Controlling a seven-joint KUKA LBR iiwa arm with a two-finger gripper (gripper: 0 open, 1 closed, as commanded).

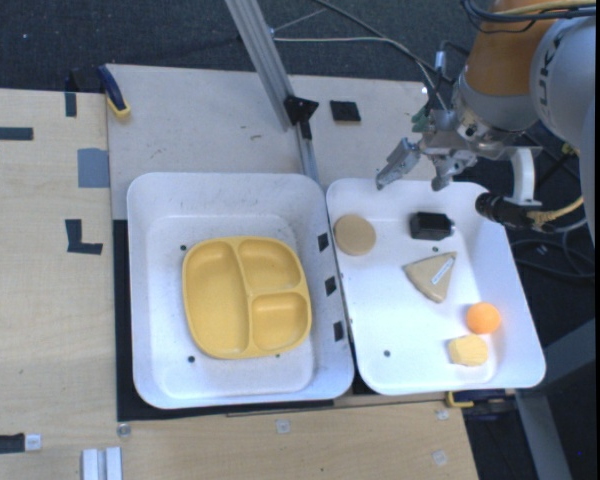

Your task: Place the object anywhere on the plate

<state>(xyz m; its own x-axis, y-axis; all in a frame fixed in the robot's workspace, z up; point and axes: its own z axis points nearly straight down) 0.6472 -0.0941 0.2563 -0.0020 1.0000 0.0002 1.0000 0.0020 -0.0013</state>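
Yellow block [468, 350] and orange ball [483, 318] lie in the right bin [520, 368]; tool [415, 172] hangs open above its far edge.

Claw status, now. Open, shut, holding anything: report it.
Claw: open, fingers spread, holding nothing, above the far edge of the right bin.

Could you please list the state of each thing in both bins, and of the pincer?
Pincer: open, holding nothing, above the right bin's far edge.
Yellow plate: in the left bin, nothing on it.
Tan disc: flat, right bin.
Black block: right bin.
Wedge: lying flat.
Orange ball: beside the yellow block.
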